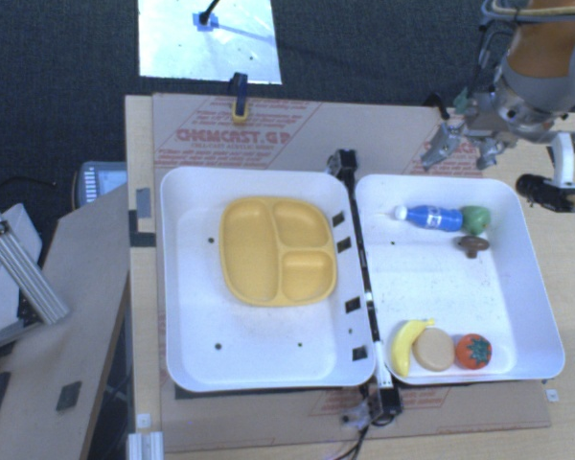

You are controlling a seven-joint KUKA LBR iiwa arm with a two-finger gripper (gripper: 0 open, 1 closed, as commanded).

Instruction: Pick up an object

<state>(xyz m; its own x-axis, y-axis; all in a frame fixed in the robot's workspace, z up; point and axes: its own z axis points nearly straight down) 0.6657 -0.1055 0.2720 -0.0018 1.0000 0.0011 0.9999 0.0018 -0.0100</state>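
We see the tool (463, 149) hanging open and empty above the far edge of the right bin (527, 257), where a bottle (431, 218), banana (407, 344) and tomato (473, 351) lie, a yellow tray (277, 251) left.

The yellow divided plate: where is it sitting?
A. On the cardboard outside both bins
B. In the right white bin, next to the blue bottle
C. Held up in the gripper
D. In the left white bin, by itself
D: the yellow divided plate lies flat in the left white bin with nothing else around it, while the blue bottle and the banana are in the right bin.
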